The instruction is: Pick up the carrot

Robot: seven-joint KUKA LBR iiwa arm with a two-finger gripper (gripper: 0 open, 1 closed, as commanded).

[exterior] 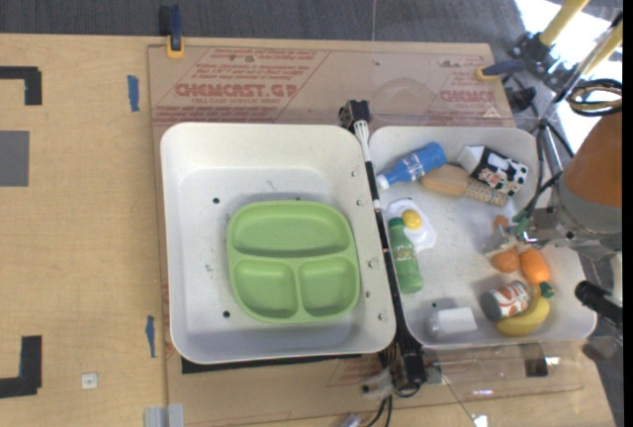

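Claw (pixel 514 235) seemingly touching carrot (pixel 534 265) in right bin (pixel 465 133).

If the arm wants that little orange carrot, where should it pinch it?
Probably across the carrot's thick orange middle, coming straight down from above. It lies flat in the right bin, crowded by another orange piece on its left and the banana below, so side approaches look blocked.

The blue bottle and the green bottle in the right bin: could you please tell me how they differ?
The blue bottle lies slanted across the right bin's far end, while the green bottle lies lengthwise along the divider wall. The blue bottle rests next to a tan bread-like piece; the green bottle sits beside a toy fried egg. The blue one looks a little fatter. Both are lying down, not upright, in the same bin.
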